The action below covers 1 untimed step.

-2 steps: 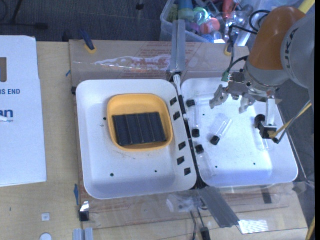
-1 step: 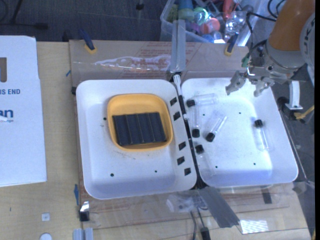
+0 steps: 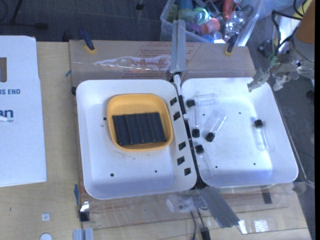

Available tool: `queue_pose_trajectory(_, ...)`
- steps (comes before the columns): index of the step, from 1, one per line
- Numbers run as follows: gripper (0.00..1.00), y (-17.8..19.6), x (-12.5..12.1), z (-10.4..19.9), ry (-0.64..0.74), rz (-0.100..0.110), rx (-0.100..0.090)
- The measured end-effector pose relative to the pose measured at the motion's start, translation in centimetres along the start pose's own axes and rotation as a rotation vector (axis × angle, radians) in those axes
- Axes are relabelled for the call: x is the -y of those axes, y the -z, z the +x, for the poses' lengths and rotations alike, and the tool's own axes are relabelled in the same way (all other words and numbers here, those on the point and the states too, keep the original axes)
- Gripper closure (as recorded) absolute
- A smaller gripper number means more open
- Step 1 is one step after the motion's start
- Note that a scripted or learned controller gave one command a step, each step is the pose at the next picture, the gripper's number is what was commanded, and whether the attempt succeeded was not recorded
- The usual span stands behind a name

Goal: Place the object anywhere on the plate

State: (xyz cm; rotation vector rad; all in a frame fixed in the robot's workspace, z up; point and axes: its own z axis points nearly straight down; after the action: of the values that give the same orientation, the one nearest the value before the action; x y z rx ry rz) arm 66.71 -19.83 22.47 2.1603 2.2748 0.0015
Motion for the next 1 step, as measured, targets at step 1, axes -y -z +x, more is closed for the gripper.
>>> queue_pose_trajectory(1, 0.0, 2.78, 0.06, -2.53, 0.322, -0.002, 0.001)
